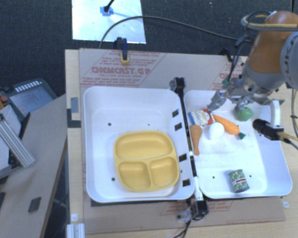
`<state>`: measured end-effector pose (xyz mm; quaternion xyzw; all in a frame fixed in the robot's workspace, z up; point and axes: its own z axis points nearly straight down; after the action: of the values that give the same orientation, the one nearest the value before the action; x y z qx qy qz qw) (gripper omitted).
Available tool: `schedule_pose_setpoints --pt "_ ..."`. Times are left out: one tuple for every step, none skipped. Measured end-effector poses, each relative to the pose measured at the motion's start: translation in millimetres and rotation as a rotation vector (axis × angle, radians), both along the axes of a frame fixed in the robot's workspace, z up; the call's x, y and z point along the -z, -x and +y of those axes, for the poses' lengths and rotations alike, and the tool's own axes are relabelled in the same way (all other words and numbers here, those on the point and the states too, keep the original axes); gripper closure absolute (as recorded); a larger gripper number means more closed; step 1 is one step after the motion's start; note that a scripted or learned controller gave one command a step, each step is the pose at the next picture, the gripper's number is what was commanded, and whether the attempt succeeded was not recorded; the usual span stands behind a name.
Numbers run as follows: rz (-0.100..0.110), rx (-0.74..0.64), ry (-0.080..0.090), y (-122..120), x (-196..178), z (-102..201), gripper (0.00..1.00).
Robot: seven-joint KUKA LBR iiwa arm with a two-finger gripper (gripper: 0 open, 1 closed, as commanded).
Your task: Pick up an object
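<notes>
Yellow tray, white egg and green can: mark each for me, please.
yellow tray [146, 160], camera view, on the ridge between its compartments.
white egg [216, 131], camera view, middle of its shell.
green can [238, 181], camera view, middle of its side label.

Robotics lab: white bins on cardboard-covered bench, cables.

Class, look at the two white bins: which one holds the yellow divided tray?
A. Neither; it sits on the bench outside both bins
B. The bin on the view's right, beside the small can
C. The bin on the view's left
C: the yellow divided tray lies inside the left bin, while the small can sits in the right bin.
</notes>
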<state>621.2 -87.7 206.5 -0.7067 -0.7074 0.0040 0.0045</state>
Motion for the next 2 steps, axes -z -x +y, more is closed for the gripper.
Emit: schedule_pose_setpoints --pt "-0.013 -0.002 0.001 -3 -7 0 0.00" --pt "-0.009 0.000 0.001 4 39 -6 0.00"
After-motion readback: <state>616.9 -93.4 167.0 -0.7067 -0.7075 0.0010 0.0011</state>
